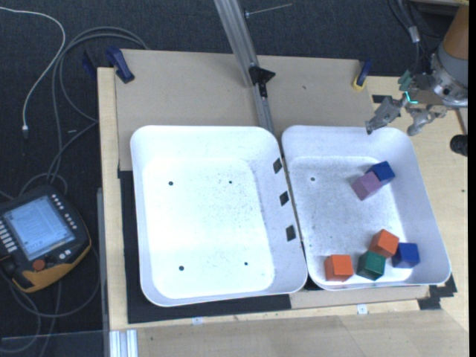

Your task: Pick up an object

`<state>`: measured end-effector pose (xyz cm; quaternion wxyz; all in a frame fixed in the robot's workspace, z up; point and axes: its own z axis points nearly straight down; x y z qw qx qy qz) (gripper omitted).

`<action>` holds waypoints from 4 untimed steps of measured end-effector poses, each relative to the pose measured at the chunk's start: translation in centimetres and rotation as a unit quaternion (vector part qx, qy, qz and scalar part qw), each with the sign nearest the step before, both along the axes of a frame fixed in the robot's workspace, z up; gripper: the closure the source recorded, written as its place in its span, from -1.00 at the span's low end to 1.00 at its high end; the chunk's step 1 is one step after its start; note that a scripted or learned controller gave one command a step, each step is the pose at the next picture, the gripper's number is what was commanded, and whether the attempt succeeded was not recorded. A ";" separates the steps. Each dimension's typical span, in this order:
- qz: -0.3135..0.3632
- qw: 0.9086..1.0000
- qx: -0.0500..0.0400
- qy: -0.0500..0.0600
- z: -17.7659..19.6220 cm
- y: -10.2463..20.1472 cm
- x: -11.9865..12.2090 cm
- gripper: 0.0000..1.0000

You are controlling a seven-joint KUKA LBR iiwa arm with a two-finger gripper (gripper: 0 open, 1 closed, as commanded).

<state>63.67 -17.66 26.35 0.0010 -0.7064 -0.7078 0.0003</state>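
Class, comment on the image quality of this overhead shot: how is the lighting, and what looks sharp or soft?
Camera view: lighting even and diffuse, shadows faint; the white bins are bright but not blown out, their specks visible; the blocks, such as the purple one, read clearly; the gripper at the upper right looks slightly soft.

Purple block [366,185] touching blue block [383,172], two orange blocks [338,267], green block [372,265], second blue block [406,254], clustered in right bin [428,207]

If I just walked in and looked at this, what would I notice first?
Probably the bright little blocks in the right bin: a purple block touching a blue block in the middle, and near the front edge an orange block, a green block, another orange block and another blue block. Next, the gripper with open fingers, over that bin's far rim.
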 end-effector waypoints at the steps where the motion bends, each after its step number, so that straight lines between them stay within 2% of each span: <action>1: 0.000 1.000 0.000 0.000 0.0 0.0 0.0 -1.00; 2: -0.002 1.000 0.001 0.004 -10.9 -3.0 -2.5 -1.00; 3: 0.001 1.000 0.001 0.001 -16.5 1.1 -3.8 -1.00; 4: -0.001 1.000 0.000 -0.002 -15.2 0.9 -3.7 1.00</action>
